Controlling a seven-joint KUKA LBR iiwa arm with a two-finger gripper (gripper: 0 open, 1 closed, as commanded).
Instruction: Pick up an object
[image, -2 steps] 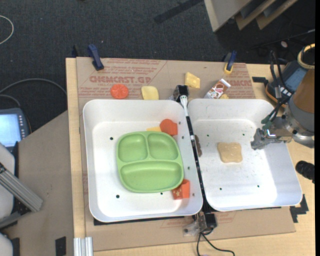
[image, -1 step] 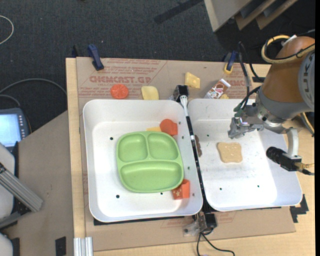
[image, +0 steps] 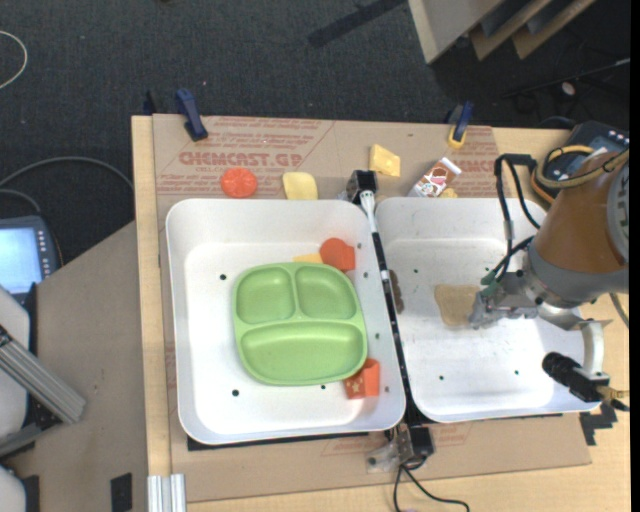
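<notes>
In the camera view, two shallow white bins were seen side by side on a cardboard-covered bench (image: 250, 150). The left bin (image: 195, 330) held a green divided plate (image: 299, 323) near its middle. An orange round piece (image: 338, 254) lay just beyond the plate's far right corner, with a yellow scrap (image: 308, 259) showing beside it, and an orange block (image: 365, 380) was touching the plate's near right corner.

The right bin (image: 450, 385) held a flat tan piece (image: 453, 303) near its middle. The grey arm (image: 585, 235) was reached in from the right, and the gripper (image: 487, 305) was set low over the right edge of the tan piece. Whether the jaws were apart or together could not be told, nor whether the tan piece was gripped.

On the cardboard beyond the bins, an orange disc (image: 238, 182), a yellow piece (image: 299, 185), a yellow wedge (image: 385, 160) and a small red and white packet (image: 436, 180) were laid out in a loose row. Two blue clamps (image: 191, 113) (image: 459, 122) were fixed at the far edge of the board
</notes>
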